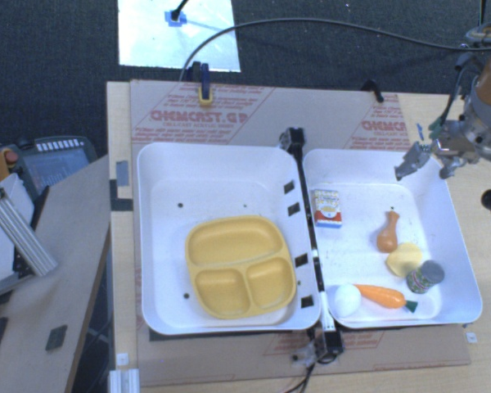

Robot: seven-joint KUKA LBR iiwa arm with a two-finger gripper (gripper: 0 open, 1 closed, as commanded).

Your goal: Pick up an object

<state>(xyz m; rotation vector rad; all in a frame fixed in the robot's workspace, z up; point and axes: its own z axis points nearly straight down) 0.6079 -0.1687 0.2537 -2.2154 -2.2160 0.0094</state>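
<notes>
- While the gripper [430, 158] hangs over the right bin [454, 244]'s far right corner, its fingers look spread and hold nothing.
- Pickable things lie well below: a small carton [326, 207], chicken drumstick [387, 231], yellow chip [403, 259], can [425, 277], carrot [380, 295] and white egg [345, 299].
- Near-side items crowd together, so closing could nudge neighbours or catch two.
- A descent here risks striking the bin's rim.

Both white bins [221, 158] look like smooth, slightly glossy plastic. The yellow divided tray [239, 264] is matt plastic. At its three o'clock, the small carton [326, 207] looks like printed card. The carrot [381, 295] and egg [345, 299] seem glossy plastic. The bench [254, 105] underneath is matt printed board.
</notes>
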